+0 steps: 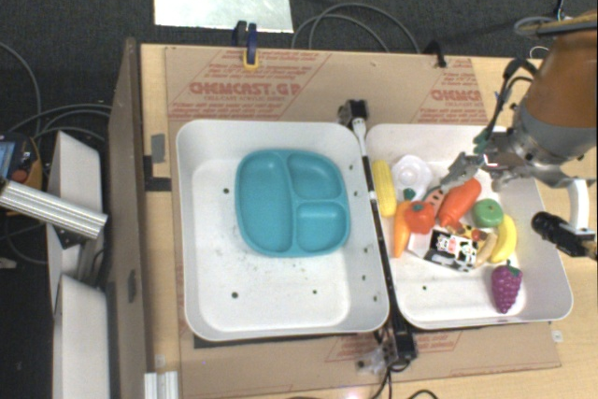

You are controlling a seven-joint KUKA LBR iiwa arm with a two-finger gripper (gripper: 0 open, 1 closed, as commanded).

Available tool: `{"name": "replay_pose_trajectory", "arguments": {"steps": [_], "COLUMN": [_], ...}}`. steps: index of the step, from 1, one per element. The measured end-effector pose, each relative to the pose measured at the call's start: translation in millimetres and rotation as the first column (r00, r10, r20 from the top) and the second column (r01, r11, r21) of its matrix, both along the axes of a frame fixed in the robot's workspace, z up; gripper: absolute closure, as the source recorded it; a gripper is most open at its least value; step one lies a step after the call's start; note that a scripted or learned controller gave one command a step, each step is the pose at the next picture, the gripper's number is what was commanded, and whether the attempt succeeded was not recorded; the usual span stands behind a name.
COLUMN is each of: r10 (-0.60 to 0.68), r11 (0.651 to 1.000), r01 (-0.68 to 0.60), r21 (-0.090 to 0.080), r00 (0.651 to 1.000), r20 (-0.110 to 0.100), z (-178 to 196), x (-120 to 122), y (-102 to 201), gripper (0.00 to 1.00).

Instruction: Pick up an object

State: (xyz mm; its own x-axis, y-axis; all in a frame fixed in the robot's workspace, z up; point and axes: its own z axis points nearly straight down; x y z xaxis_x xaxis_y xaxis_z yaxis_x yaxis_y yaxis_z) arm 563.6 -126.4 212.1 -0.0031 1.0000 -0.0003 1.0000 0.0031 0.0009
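A: Where are the things to pick from?

B: All in the right bin (561,294), bunched toward its middle. An orange carrot (459,202) lies tilted at the centre of the heap. At its 9 o'clock a smaller orange and red toy (420,216) touches it, and further that way an orange piece (401,231) lies upright along the bin's left side. A yellow corn cob (382,188) rests at 10 o'clock from the carrot, against the bin's left wall, with a clear round piece (409,171) just beside it.

A: And on the other side?

B: At 3 to 4 o'clock a green round toy (488,213) touches the carrot, and a yellow banana (505,239) curves just beyond. A black and white carton (453,248) lies at 6 o'clock, touching the carrot's lower end. Purple grapes (505,286) sit apart at 5 o'clock, near the bin's lower right corner.

A: The gripper?

B: The gripper (475,165) hangs over the carrot's upper end, at about 1 o'clock from it, with the arm (565,98) coming in from 3 o'clock. Whether the jaws are apart or together, I cannot tell, and nothing shows between them.

A: The left bin?

B: The left bin (206,201) holds a blue divided plate (291,203), well apart from the toys. Both bins sit on the tabletop (280,89), which is covered in brown printed board.
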Motion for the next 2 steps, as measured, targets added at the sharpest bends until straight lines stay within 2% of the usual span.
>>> {"name": "replay_pose_trajectory", "arguments": {"steps": [1,2], "r10": [0.0,0.003], "r11": [1.0,1.0], "r01": [0.0,-0.003], "r21": [-0.005,0.002], "r00": [1.0,1.0], "r20": [0.014,-0.002], "z": [-100,-129], "x": [14,-10], "y": [-38,13], "gripper": [0.0,0.0]}}
